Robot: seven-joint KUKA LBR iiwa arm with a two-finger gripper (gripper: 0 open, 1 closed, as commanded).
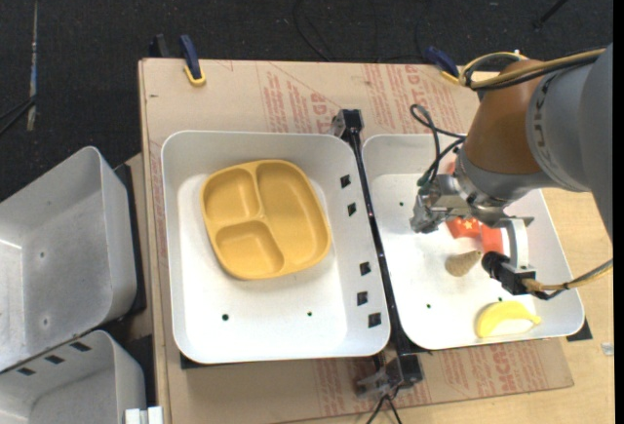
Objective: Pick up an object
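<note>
Brown bench (253,91) with two white bins, gripper (458,217) low in right bin (409,305), finger state unclear, beside small tan stone-like lump (462,263), glossy yellow lemon-shaped piece (506,321) at lower right

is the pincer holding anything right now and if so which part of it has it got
It cannot be told. The pincer is low in the right bin, over an orange object, and the wrist hides its tips. A tan piece and yellow piece lie free.
</note>
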